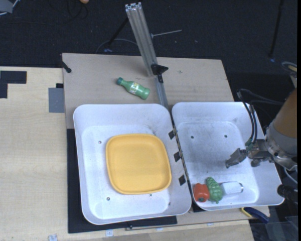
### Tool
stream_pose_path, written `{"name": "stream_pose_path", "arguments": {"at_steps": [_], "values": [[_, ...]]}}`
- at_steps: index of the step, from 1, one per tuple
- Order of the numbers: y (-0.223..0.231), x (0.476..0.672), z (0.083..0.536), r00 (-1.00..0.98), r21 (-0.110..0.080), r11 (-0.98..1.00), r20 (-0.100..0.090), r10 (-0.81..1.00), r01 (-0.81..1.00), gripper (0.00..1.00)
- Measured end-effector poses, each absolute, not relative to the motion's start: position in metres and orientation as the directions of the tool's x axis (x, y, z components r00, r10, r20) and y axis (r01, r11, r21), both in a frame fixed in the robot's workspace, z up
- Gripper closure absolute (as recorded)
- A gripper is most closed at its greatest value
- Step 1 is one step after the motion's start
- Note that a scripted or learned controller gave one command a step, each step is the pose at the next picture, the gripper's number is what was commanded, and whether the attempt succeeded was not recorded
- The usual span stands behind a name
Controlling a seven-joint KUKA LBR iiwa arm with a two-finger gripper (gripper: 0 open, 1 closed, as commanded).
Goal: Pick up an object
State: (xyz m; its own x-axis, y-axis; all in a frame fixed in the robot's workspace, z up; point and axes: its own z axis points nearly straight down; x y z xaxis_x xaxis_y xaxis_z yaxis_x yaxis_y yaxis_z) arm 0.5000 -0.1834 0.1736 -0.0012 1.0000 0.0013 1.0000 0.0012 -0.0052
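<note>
The hand (235, 159) is seen above the right bin (210, 115), fingers apart and gripping nothing. A red-and-green toy (208, 191) and a white piece (232, 188) lie near that bin's front wall. A yellow plate (138, 163) occupies the left bin (88, 134); a green bottle (133, 88) lies on the bench (200, 79).

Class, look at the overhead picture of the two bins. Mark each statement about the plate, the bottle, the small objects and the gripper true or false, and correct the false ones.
1. The yellow plate lies in the left bin. True.
2. The green bottle lies in the right bin. False: it lies on the bench behind the bins.
3. The gripper hangs over the right bin. True.
4. The red and green objects sit on the plate. False: they lie in the right bin.
</note>
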Motion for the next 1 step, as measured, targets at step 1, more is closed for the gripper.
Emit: {"name": "stream_pose_path", "arguments": {"at_steps": [1], "values": [[-0.1876,0.4944,0.1127,0.0,-0.006,0.0,0.002,1.0,1.0,0.0]]}}
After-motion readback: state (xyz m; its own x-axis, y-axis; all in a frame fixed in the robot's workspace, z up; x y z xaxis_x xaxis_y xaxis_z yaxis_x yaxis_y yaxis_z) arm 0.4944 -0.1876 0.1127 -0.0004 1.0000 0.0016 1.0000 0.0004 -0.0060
